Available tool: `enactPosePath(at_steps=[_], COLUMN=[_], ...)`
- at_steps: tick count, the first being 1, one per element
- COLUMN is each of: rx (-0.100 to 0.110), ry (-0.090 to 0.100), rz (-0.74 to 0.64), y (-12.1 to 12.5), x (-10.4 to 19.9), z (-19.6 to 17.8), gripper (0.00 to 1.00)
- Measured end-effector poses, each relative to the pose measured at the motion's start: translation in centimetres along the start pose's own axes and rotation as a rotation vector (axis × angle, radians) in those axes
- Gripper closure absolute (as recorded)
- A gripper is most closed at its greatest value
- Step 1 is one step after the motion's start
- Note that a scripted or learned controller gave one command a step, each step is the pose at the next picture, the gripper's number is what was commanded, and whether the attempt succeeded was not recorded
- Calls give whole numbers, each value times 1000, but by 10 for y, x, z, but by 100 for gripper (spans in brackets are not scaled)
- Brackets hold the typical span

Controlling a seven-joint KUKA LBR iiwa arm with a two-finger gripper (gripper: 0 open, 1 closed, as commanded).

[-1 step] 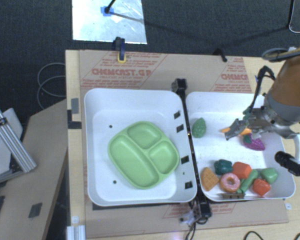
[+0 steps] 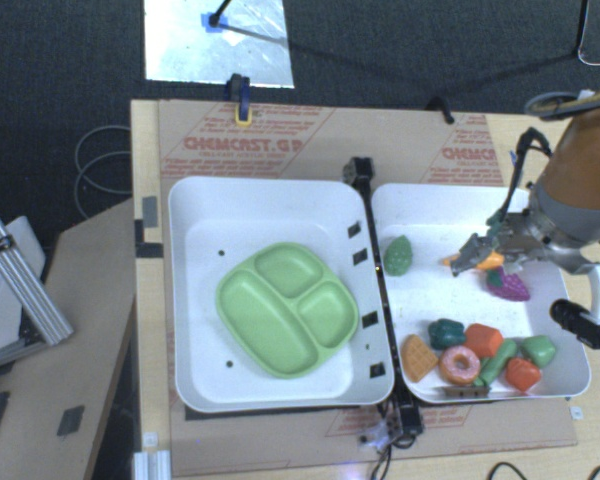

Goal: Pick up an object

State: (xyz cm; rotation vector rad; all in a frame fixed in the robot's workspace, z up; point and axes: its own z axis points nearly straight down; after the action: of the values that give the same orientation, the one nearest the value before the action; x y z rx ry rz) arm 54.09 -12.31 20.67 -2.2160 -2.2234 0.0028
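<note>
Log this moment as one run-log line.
end effector: low in right bin, by orange piece and purple grapes | grasp: unconfirmed | left bin: green divided plate | toy food pile: right bin's near edge

We see toy foods in the right bin [image 2: 570,298]: a green piece [image 2: 397,255], purple grapes [image 2: 508,285], a pink doughnut [image 2: 459,365] among clustered pieces.

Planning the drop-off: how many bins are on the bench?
2: the left bin holds a green tray; the right bin holds the toy food.
</note>
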Motion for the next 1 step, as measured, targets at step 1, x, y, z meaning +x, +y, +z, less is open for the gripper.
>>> enactPosePath(at_steps=[1], rx=[3], ry=[1], rz=[0], y=[3], x=[10], z=[53], gripper=[0])
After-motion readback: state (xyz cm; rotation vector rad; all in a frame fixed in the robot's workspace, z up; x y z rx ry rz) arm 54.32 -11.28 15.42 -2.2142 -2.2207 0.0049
